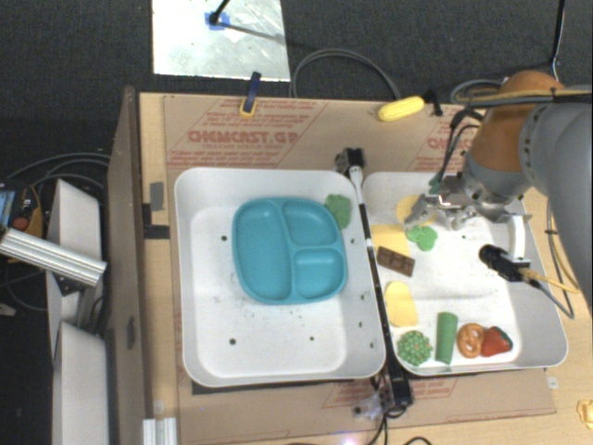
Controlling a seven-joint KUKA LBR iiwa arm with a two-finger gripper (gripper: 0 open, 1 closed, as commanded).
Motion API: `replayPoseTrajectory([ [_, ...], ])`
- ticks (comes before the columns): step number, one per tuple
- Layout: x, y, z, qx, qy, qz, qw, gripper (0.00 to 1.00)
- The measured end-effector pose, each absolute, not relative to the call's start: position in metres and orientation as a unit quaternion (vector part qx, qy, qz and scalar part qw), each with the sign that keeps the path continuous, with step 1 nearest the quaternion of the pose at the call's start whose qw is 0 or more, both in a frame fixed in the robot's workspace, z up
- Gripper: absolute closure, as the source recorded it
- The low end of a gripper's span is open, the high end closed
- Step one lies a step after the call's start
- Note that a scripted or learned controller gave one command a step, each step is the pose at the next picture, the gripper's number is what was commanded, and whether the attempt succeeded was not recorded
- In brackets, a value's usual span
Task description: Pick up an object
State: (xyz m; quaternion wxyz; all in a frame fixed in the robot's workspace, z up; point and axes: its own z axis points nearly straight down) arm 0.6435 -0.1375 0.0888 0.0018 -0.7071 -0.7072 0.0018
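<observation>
Tool [428, 213] down in the right-hand bin [537, 336], near its upper-left corner, hung from the grey arm [547, 146] reaching in from the right. Grip state impossible to judge: no clear sight of the tip from above.

Nearest candidate by far: small green piece [424, 238], round and leafy, touching or just below the tool tip, toward the near side of the bin. No long axis to speak of, so approach angle likely of little weight. Yellow piece [406, 209] just to the tool's left, partly hidden.

Further toward the near rim, well apart from the tool: yellow block [390, 242], brown bar [396, 262], pale yellow piece [400, 304], green dotted ball [414, 347], upright green cylinder [446, 336], pretzel [470, 339], red piece [497, 340].

Left-hand bin [213, 341] with blue divided plate [287, 250] and a green leafy item [339, 209] at its upper-right edge, beyond the divider.

Probably mid-descent or closing on the green piece; nothing visibly lifted yet.
</observation>
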Motion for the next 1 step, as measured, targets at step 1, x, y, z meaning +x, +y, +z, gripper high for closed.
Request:
replayPoseTrajectory([
  [1, 0.6467, -0.1365, 0.1059, -0.706, -0.708, -0.0016, -0.002, 1.0],
])
